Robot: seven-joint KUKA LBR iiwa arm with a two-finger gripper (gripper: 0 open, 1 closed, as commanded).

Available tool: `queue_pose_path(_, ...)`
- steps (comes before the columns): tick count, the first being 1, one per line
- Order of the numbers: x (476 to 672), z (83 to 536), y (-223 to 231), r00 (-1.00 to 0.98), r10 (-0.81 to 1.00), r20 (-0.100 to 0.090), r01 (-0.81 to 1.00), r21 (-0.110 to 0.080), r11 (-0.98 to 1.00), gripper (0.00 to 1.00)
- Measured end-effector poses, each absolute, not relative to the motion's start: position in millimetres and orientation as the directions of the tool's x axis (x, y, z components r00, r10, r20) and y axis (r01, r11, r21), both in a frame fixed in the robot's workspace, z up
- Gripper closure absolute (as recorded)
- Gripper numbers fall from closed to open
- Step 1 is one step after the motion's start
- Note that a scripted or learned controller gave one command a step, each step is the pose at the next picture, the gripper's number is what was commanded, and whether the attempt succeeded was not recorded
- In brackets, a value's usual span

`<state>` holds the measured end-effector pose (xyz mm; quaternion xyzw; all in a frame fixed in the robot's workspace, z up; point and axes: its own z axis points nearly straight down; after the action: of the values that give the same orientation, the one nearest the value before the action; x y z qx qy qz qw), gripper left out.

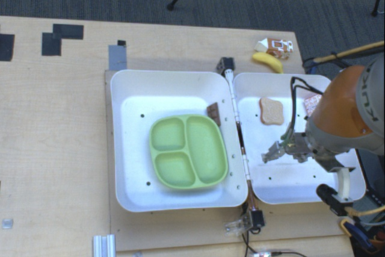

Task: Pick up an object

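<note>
Lying flat in the right bin (271, 189), near its far edge, the slice of bread (272, 111) sits apart from the end effector (272, 153), which hovers nearer the bin's middle; I cannot tell its state. A green divided plate (188, 152) fills the left bin (129, 147).

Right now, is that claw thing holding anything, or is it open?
Gripper: open, holding nothing, over the bare floor of the right bin, below the slice of bread.
</note>
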<state>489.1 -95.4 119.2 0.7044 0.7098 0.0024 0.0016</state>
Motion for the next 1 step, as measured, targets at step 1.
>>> queue_pose_path(1, 490.8, 129.7, -94.7, -0.012, 1.000, 0.002, 1.000, 0.009, 0.012, 1.00)
